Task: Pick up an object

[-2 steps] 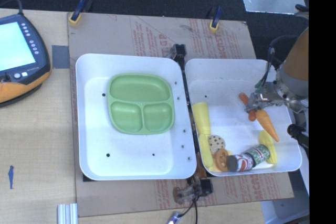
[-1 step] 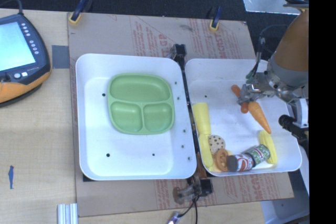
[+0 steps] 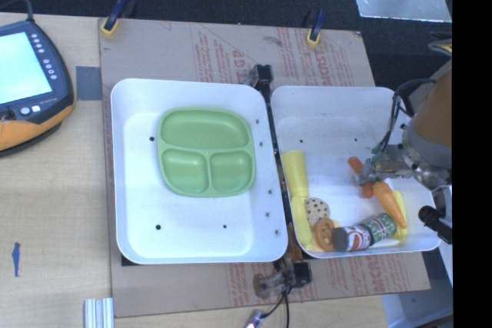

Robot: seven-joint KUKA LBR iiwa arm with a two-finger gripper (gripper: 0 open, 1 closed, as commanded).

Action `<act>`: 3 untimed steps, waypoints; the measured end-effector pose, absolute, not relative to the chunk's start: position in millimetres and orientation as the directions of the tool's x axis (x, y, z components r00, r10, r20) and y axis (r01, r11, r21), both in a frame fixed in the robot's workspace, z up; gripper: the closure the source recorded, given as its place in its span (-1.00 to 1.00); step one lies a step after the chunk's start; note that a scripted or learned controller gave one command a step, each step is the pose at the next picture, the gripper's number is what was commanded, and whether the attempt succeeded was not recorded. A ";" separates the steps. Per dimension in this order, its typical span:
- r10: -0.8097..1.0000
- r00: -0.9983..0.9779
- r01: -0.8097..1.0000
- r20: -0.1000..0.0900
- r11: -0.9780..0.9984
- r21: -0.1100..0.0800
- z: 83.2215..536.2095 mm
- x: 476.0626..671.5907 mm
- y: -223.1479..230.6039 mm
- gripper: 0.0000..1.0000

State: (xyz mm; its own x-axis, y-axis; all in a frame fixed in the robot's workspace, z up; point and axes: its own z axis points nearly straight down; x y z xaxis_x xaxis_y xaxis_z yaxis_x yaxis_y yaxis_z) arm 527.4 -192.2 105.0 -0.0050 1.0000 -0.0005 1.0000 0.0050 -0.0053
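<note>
One gripper (image 3: 377, 174), low over the right bin (image 3: 330, 107) near its right wall, just above the small orange sausage (image 3: 354, 165) and the top end of the carrot (image 3: 390, 203). Fingers lost against the dark metal, so how far they stand apart: cannot tell; nothing seen held between them. Arm (image 3: 430, 127) crowding in over that bin's right rim, leaving little room on that side.

Clustered along the bin's front wall: carrot lying slantwise, a can (image 3: 369, 231) on its side with a green, white and red label, writing too small to read, a round orange slice (image 3: 324, 232) touching the can's left end, and a speckled cookie (image 3: 316, 207) just behind it. Against the left wall, a long yellow piece (image 3: 296, 192) running front to back. Back half of this bin bare, open space.

Left bin (image 3: 134, 188), touching the right one along a shared edge, with a green divided plate (image 3: 206, 151) toward its back; wide white floor free in front.

Under both, a cardboard sheet (image 3: 223, 50) with faint red print, unreadable, held by two clamps (image 3: 115, 15) at the back edge. Far left, a tablet-like controller (image 3: 27, 84) on the wooden bench (image 3: 46, 242).
</note>
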 end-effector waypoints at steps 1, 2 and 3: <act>1.000 -0.003 1.000 0.000 0.003 -0.003 138.3 536.0 -208.7 1.00; 1.000 -0.004 1.000 0.001 0.004 -0.003 184.8 576.1 -148.1 1.00; 1.000 -0.003 1.000 0.001 0.003 -0.002 175.0 602.8 -147.0 1.00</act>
